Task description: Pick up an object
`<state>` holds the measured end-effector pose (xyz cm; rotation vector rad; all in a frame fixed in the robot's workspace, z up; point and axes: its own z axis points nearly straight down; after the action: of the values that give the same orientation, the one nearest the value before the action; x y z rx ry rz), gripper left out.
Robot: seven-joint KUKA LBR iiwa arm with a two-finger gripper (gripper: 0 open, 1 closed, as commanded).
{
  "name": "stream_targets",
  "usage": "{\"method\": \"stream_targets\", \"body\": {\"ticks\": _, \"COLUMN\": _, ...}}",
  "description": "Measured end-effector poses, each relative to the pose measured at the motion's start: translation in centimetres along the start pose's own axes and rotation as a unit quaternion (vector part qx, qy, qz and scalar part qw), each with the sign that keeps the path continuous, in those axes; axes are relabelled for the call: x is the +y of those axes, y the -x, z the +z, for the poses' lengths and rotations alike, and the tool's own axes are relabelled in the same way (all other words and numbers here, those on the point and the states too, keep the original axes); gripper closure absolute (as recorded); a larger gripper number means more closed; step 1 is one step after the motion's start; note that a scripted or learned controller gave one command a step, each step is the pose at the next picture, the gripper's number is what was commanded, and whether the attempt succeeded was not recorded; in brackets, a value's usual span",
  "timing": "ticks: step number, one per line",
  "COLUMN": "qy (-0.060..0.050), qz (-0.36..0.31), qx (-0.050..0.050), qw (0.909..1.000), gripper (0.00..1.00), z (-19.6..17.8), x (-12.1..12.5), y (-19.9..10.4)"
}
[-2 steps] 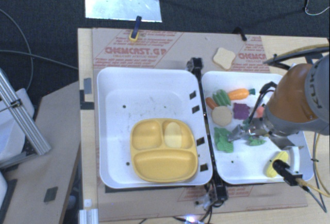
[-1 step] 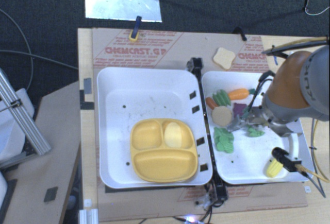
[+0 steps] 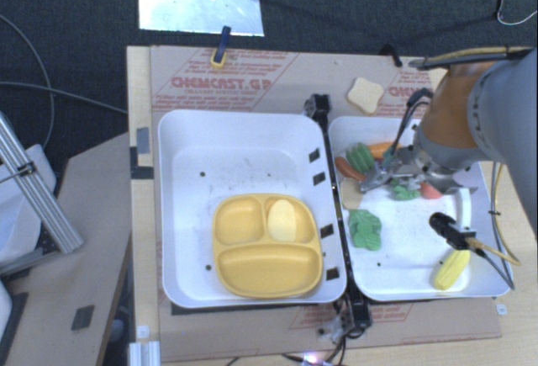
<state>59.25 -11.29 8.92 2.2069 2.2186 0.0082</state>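
Pincer [image 3: 376, 181] low in right bin [image 3: 395, 284], upper-left area, tips by green veg [image 3: 360, 157] & orange carrot [image 3: 346, 167]. Can't tell if it's pinching anything. Other stuff in right bin: green leafy piece [image 3: 366, 228], corn cob [image 3: 451, 269]. Yellow divided plate [image 3: 267, 244] in left bin [image 3: 181, 188].

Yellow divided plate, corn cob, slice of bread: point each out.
yellow divided plate [image 3: 267, 267], camera view, on its large front compartment.
corn cob [image 3: 451, 269], camera view, middle of the cob.
slice of bread [image 3: 366, 94], camera view, centre of the slice.
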Motion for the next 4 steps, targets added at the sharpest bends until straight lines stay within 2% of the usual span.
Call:
{"method": "stream_targets", "body": {"ticks": 1, "qy": 0.002, "qz": 0.002, "qx": 0.0, "qw": 1.0, "gripper": 0.0, "z": -0.1, "x": -4.0, "y": 3.4}}
{"method": "stream_targets", "body": {"ticks": 2, "qy": 0.001, "qz": 0.002, "qx": 0.002, "qw": 1.0, "gripper": 0.0, "z": -0.1, "x": -4.5, "y": 8.5}}
{"method": "stream_targets", "body": {"ticks": 3, "qy": 0.007, "qz": 0.0, "qx": -0.004, "qw": 1.0, "gripper": 1.0, "z": -1.4, "x": -4.2, "y": 8.8}}
{"method": "stream_targets", "body": {"ticks": 4, "qy": 0.003, "qz": 0.001, "qx": -0.004, "qw": 1.0, "gripper": 1.0, "z": -0.1, "x": -3.2, "y": 6.0}}
